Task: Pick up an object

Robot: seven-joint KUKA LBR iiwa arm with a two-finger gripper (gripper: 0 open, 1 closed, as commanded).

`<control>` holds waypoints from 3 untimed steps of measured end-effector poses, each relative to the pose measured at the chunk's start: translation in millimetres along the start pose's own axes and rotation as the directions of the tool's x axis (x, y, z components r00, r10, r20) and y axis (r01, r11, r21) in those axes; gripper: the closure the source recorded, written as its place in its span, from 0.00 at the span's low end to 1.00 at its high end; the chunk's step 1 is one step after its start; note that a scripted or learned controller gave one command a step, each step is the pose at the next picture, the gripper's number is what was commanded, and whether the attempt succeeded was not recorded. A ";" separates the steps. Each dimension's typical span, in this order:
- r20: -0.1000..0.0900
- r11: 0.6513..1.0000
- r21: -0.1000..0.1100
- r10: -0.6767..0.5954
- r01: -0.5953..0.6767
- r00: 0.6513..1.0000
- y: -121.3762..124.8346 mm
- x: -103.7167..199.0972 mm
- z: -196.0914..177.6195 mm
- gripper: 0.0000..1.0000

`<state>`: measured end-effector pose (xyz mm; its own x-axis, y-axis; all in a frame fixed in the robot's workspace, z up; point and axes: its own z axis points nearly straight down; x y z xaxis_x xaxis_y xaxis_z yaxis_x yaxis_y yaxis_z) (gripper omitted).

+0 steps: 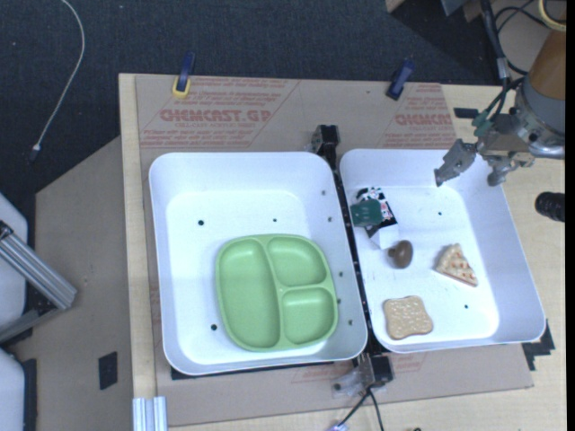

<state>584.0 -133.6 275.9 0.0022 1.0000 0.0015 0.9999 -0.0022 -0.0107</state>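
In the right bin (503, 241) lie a slice of toast (407, 317), a pizza wedge (456, 266), a small brown rounded object (401, 254) and a green, black and white toy (371, 211) near the bin's left wall. My gripper (474, 169) hangs above the bin's far right part with its two fingers spread open and nothing between them. It stands well above and to the right of all the objects.
The left bin (180, 241) holds a green three-compartment plate (275, 290). Blue and yellow clamps (183, 76) hold the cardboard base at the back. A black clip (325, 138) sits between the bins at the far edge.
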 end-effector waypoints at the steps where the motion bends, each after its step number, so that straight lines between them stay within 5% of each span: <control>1: 0.002 1.000 -0.011 -0.003 0.003 1.000 1.8 0.3 -6.1 0.00; 3: 0.000 1.000 -0.003 -0.002 0.002 1.000 2.4 -11.5 117.5 0.00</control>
<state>585.1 -144.8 158.4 0.0007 1.0000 0.0016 1.0000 -0.0006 -0.0080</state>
